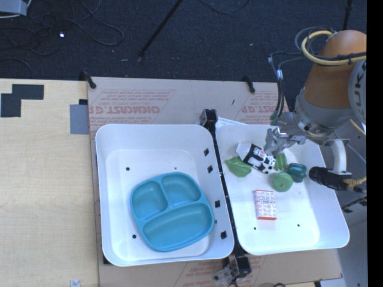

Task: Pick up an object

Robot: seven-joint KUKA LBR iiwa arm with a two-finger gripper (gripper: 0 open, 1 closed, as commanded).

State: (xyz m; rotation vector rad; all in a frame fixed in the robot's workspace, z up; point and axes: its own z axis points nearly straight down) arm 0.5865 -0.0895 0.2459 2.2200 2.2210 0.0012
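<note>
1. Objects for pickup lie in the right bin [335, 232]: a green leaf-shaped piece [239, 168], a black-and-white item [260, 159], a green ball [282, 182], a teal round piece [297, 171] and a small red-and-white box [265, 204].
2. Cluster: the leaf-shaped piece, black-and-white item, green ball and teal round piece sit close together in the far half of the right bin.
3. Box: the red-and-white box lies flat near the bin centre, apart from the cluster and on its near side.
4. End effector [277, 143]: positioned low over the cluster, just beside the black-and-white item. Whether it is open or closed cannot be told, and no object is visibly gripped.
5. Arm [335, 70]: the grey body with orange band enters from the right, above the far right corner of the right bin.
6. Left bin [114, 160]: contains a blue divided plate [172, 210] with three compartments, lying flat.
7. Worktop [42, 190]: light wood surface; both bins rest on a cardboard sheet [149, 103].
</note>
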